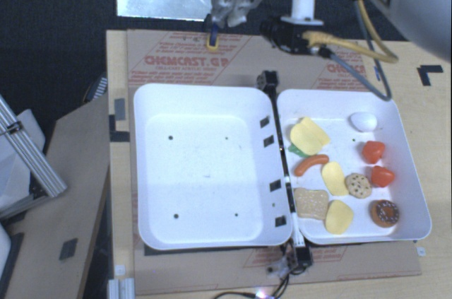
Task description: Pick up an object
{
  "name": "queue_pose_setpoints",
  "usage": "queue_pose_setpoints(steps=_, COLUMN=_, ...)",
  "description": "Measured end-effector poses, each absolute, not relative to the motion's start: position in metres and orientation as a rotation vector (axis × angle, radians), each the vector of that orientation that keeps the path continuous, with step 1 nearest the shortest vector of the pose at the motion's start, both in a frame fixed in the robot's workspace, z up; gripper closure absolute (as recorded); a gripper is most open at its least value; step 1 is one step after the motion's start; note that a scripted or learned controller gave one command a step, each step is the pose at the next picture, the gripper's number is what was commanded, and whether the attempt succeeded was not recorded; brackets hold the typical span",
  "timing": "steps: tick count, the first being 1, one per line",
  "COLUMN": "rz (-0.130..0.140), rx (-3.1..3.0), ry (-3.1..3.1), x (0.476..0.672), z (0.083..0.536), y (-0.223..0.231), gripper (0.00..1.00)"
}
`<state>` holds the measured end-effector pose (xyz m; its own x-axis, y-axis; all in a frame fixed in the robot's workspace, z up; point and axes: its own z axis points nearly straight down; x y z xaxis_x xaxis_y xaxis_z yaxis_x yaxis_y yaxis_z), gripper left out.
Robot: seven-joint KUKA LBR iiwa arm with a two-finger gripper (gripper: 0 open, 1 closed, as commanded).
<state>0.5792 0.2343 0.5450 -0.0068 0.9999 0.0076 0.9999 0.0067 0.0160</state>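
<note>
**In the right bin: crowded pickings, thin margins**

Along the near rim of the right bin [417, 225], packed tight: doughnut [385, 213], yellow slice [339, 218], bread slice [311, 202], and cookie [358, 185] just behind. Easy to catch two at once or shove a neighbour aside. Farther in, sausage [311, 165] close to the dividing wall, with a risk of clipping that edge. White egg [364, 121] set apart, round, apt to roll from a pinch. More open room over the left bin [152, 170]. Farthest, gripper [224, 20] hovering beyond both bins above the surface [119, 64]; open or closed, impossible to tell.
</note>
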Motion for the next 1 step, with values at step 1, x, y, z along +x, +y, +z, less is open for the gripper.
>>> queue_pose_setpoints(steps=1, rz=-0.018, rx=2.224, ry=2.226, x=0.5567, z=0.4123, y=0.2338, gripper=1.00)
